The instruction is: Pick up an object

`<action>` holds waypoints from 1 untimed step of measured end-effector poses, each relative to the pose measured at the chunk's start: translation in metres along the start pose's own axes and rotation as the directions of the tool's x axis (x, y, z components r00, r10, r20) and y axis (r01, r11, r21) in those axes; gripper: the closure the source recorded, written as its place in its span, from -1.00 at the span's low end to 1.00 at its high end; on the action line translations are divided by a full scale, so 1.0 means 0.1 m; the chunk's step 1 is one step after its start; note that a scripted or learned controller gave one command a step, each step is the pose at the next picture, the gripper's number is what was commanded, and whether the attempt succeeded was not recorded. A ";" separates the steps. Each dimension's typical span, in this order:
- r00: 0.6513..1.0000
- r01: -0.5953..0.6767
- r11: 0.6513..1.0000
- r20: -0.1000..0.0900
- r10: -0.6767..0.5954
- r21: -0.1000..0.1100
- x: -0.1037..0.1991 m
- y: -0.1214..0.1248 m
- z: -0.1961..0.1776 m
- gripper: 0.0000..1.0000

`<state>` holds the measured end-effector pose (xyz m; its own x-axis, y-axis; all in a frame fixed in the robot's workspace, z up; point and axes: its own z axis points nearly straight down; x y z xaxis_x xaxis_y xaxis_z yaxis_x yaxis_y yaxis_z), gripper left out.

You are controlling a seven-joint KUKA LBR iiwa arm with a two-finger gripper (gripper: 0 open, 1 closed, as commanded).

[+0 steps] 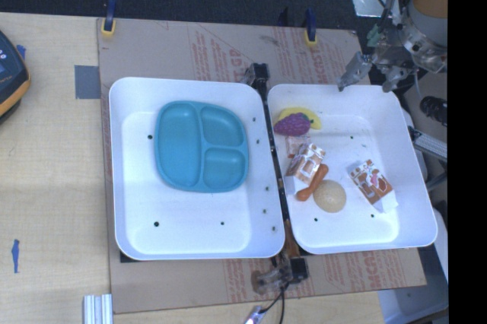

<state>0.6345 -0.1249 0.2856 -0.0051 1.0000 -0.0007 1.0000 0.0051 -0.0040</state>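
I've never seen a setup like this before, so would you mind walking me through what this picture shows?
This is one camera fixed above a workbench, looking down at a slant. The grey machine at the upper right is a robot arm, and its gripper, a two-fingered claw, hangs open above the back edge of the right bin, holding nothing. Two shallow white bins sit side by side. The left bin holds a blue divided plate. The right bin holds small items: a purple and yellow toy, a snack wrapper, an orange stick-shaped piece, a pale round ball and another small packet. The arm's job is to pick one up.
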 end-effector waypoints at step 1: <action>1.000 -0.001 1.000 0.001 0.001 0.002 0.31 -0.48 0.81 -1.00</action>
<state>0.5861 -0.0937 0.2051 -0.0046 1.0000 -0.0012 1.0000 0.0046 -0.0059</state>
